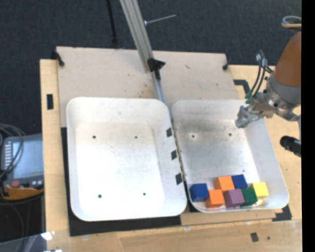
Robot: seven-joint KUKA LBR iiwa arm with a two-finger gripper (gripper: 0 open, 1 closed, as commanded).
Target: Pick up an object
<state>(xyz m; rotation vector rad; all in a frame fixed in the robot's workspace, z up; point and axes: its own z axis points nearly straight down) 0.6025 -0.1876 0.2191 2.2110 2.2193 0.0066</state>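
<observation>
Blocks sit clustered against the near wall of the right-hand bin (262,140): a blue block (199,191), two orange ones (225,182), a purple block (234,197), a green block (249,195) and a yellow block (260,189). My gripper (243,117) hangs over that bin's far right corner, well apart from them, holding nothing I can see. Whether it is apart or together, I cannot tell.

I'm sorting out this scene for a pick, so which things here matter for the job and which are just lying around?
For the job: gripper; blocks in the right bin: blue, orange, purple, green, yellow.

Lying about: left bin; metal rail; pendant.
</observation>
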